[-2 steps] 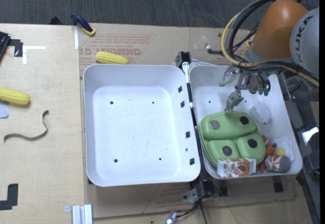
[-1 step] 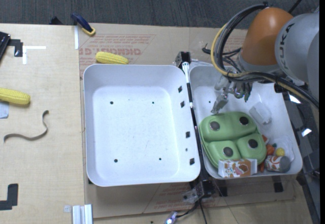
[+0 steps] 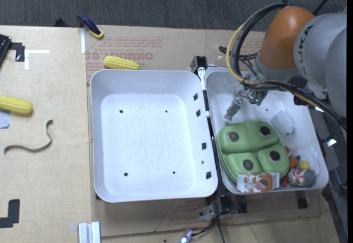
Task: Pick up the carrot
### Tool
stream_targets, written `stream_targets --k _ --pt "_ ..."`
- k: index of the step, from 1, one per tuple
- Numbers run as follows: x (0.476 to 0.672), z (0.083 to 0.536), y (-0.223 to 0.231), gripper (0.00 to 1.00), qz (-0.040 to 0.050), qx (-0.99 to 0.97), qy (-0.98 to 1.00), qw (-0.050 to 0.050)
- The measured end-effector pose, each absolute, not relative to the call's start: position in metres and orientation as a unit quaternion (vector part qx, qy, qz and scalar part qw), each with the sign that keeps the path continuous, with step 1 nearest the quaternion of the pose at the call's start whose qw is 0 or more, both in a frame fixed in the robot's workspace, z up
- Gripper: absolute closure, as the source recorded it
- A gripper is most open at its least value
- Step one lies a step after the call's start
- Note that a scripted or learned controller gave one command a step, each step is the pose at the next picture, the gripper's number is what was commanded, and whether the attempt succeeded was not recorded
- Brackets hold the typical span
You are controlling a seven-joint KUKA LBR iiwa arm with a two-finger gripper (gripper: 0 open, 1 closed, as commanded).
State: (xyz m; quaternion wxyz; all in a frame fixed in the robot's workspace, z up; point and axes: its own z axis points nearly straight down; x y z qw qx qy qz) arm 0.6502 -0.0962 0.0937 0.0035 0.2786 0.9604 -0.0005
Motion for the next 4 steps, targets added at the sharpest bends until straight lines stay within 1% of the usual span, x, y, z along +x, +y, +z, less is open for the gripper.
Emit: stream_targets --k 1,2,3,4 --pt "0.646 0.128 -0.214 0.0 -0.0011 0.326 0.945 0.005" --pt "0.646 0.093 -0.141 0.0 -0.0005 0.485 0.874 0.002" --pt "0.635 0.198 -0.191 0.0 -0.0006 0.543 0.84 0.003" --pt "0.636 0.121 -0.143 0.0 -0.0008 0.645 0.764 0.0"
